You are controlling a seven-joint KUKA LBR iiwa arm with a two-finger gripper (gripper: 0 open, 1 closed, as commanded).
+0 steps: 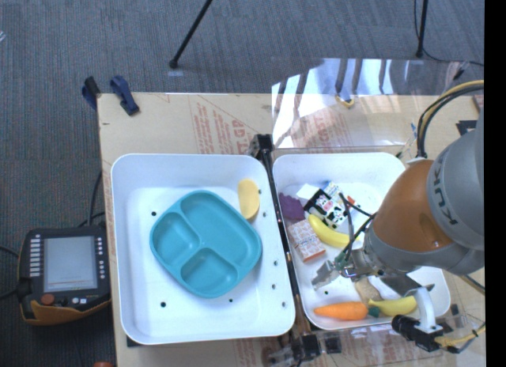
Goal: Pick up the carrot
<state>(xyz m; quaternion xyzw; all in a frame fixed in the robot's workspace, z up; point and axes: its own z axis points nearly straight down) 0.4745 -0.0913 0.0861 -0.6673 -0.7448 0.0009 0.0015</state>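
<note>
Reaching into the right bin [411, 169], the arm [431, 215] hangs low over the toys with its gripper [336, 266] just above and to the left of the carrot [341, 310]. The carrot lies flat near the bin's front wall, its tip pointing left, with a small banana [393, 305] touching or almost touching its right end. Whether the gripper is spread or pressed together cannot be told at this size; nothing is seen between its tips. A sound grasp would likely centre over the carrot's thick middle, straddle it across its width, and descend clear of the banana and the bin wall. The left bin [126, 199] holds a blue plate [205, 243].
</note>
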